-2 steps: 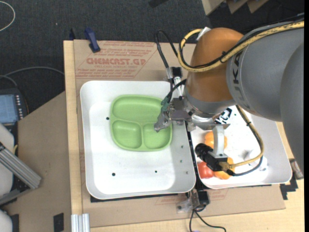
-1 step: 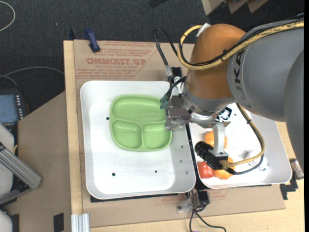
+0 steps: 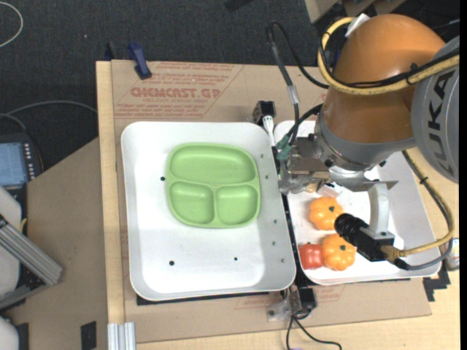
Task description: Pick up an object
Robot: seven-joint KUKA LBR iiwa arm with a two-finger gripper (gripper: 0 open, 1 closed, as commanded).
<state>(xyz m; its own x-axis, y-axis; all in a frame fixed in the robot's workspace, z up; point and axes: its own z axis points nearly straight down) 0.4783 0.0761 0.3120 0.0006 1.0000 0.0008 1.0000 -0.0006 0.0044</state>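
Robotics lab work cell, grey industrial arm (image 3: 379, 71) with an orange band over a bench (image 3: 175, 86) topped with brown printed sheet, two shallow white bins (image 3: 139, 195) side by side, blue clamp (image 3: 139, 59) at the board's edge, loose cables (image 3: 306, 334) over dark carpet (image 3: 58, 35), aluminium framing rail (image 3: 29, 257) at lower left.

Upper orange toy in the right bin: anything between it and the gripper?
Nothing visible. The gripper is right next to the upper orange toy; the lower orange toy and the red piece lie on its far side.
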